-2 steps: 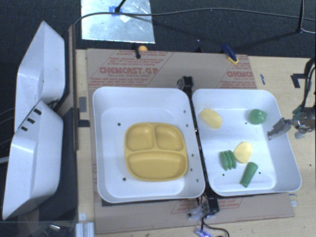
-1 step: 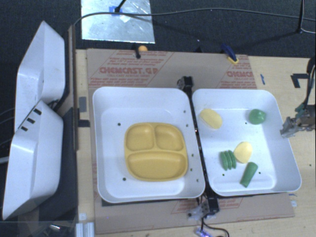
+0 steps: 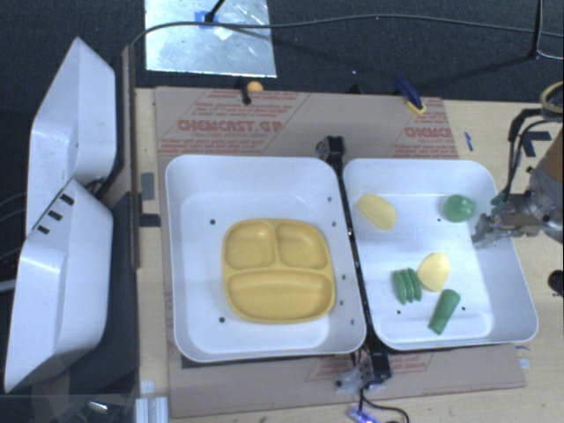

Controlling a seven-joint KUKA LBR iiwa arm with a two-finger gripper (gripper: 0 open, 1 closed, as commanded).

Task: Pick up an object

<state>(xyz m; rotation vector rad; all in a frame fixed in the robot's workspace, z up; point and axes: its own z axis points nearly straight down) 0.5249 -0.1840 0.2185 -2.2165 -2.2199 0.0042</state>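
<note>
Gripper (image 3: 490, 228) sits at the right rim of the right bin (image 3: 507, 320), low over the wall; whether its fingers are open or shut cannot be told, nothing seen between them. Nearest object is the green ball (image 3: 458, 207), just left of the fingertips and apart from them; further left lie a yellow lemon-like piece (image 3: 376, 211), a second yellow piece (image 3: 434, 271) touching a ribbed green piece (image 3: 406, 285), and a green cylinder (image 3: 443, 311) nearer. Left bin (image 3: 198, 324) holds a yellow divided plate (image 3: 278, 270).

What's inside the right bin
The right bin holds two yellow pieces, a green ball, a ridged green piece and a green cylinder. Nothing looks covered.
</note>
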